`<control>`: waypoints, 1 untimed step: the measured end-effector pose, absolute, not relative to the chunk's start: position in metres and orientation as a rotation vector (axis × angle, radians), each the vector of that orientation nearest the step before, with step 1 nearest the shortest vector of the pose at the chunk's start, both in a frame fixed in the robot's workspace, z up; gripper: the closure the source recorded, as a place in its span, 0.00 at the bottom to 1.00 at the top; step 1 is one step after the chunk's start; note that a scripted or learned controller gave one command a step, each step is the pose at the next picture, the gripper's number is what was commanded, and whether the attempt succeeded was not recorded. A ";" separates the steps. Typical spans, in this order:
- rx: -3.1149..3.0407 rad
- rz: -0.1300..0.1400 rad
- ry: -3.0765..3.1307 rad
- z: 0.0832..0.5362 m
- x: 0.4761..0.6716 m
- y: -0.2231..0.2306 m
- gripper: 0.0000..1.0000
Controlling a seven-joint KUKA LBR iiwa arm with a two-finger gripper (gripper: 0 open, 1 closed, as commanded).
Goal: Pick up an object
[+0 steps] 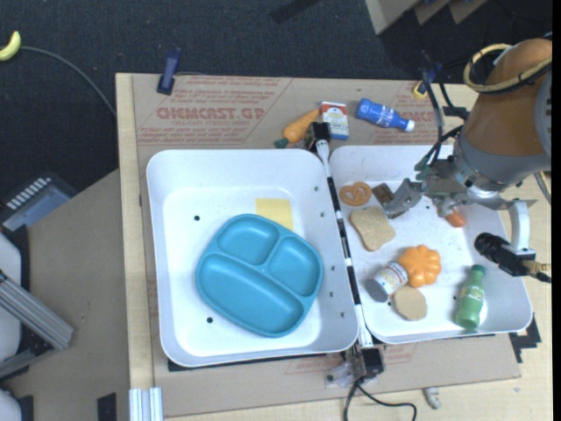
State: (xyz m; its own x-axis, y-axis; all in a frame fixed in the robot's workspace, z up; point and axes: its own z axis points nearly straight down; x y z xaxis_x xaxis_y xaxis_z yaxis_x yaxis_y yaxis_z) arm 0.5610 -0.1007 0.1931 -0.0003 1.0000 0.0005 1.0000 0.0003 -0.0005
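My gripper (428,203) hangs over the back of the right bin (517,318), open, with nothing between its grey fingers. One finger (403,198) is beside a small dark piece (383,193) and a pretzel (356,194). The other is close to a small orange-red item (455,219). In front of the gripper lie a bread slice (373,228), an orange pumpkin (420,265), a small can (388,281), a round tan cookie (409,303) and a green bottle (471,297).
The left bin (166,200) holds a blue divided plate (259,274) and a yellow cheese slice (274,210). Behind the bins on the board lie an orange item (301,126), a small carton (334,119) and a blue bottle (384,116). The arm (508,121) fills the right side.
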 end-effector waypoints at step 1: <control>-2.221 0.004 -2.218 0.111 0.514 -0.136 0.00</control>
State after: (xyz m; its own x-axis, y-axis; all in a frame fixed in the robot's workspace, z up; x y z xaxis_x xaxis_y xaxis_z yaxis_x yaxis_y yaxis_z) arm 0.5138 -0.1356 0.1106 0.0017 1.0000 0.0000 1.0000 -0.0017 -0.0038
